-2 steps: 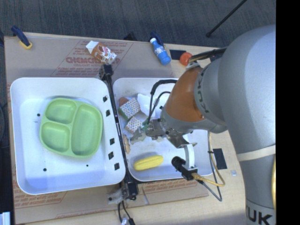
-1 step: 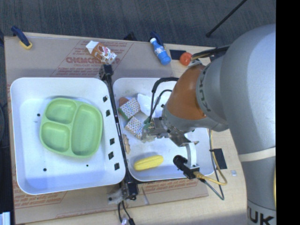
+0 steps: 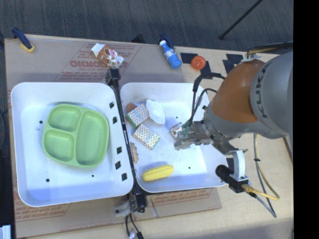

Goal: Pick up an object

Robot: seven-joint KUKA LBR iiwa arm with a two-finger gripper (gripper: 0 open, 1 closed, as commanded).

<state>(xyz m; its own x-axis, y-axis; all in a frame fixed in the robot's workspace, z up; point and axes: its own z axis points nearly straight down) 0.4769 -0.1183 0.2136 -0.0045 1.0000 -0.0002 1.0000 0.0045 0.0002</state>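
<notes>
Small red-and-white printed packet (image 3: pixel 175 130) lies in the right white bin (image 3: pixel 199 180), touching the two-finger gripper (image 3: pixel 182 139); whether the jaws are open or closed, I cannot tell. Closing off-centre could nudge it aside, leaving nothing grasped.

Gripper (image 3: pixel 180 139) low in right bin (image 3: pixel 199 179), beside boxes (image 3: pixel 143 126).

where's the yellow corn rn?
The yellow corn lies in the right bin, near its front edge, below the patterned box.
</notes>
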